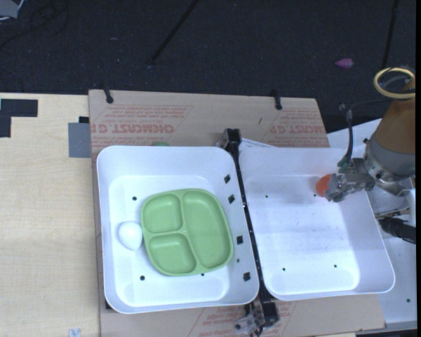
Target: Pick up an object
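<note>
At the right of the frame the gripper (342, 186) hangs over the upper right part of the right bin (316, 272); whether its claw is parted or closed I cannot tell; a small orange-red object (324, 184) lies just to its left, touching or nearly so, too small to show a long axis; the green divided plate (186, 232) and white egg-like ball (130, 234) sit well apart in the left bin (119, 286), so the orange piece looks the likelier target.
</note>
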### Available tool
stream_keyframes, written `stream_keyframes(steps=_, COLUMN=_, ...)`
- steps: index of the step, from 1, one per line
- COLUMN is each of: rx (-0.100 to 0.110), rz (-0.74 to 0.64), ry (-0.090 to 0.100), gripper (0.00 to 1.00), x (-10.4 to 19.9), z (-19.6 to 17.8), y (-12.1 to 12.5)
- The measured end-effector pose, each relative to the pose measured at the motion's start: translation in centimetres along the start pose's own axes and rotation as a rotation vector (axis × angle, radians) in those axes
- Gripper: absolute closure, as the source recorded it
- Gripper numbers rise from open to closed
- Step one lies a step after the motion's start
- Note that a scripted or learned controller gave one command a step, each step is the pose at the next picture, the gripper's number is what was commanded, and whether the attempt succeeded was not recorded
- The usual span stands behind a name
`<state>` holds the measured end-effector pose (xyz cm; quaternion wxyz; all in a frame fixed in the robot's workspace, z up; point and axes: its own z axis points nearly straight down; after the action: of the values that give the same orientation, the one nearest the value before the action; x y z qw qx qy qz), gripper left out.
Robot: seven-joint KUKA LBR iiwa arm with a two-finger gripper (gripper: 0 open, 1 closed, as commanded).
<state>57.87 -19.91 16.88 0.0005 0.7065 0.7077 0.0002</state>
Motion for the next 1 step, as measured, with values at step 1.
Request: stream_keyframes(steps=1, rx=-0.002, rz=0.001, ry=-0.001, gripper=1.0, x=-0.92, z=-5.97, y=0.01)
